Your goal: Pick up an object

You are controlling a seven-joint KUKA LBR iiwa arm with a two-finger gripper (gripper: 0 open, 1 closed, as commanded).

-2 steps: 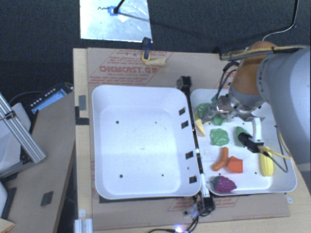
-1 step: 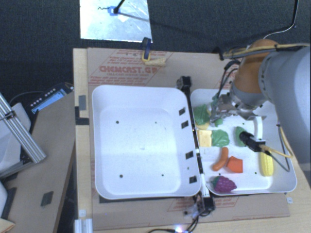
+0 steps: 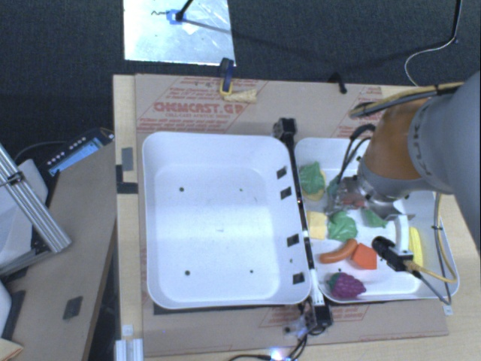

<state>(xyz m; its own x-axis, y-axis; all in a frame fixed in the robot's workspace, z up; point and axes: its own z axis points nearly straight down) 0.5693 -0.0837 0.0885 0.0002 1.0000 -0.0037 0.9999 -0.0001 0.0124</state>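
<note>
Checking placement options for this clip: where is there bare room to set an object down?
The left bin has an open white floor between all its walls. The right bin is crowded: green pieces, sausage, grapes and the gripper cluster there.

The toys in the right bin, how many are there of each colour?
Green: 3, a leafy plastic toy, a second leafy toy, and a piece partly hidden by the arm
Yellow: 2, a pale plastic block and a long toy at the bin's right side
Orange: 2, a carrot-shaped toy and a chunky block
Purple: 1, a plastic grape bunch
Total: 8
</note>
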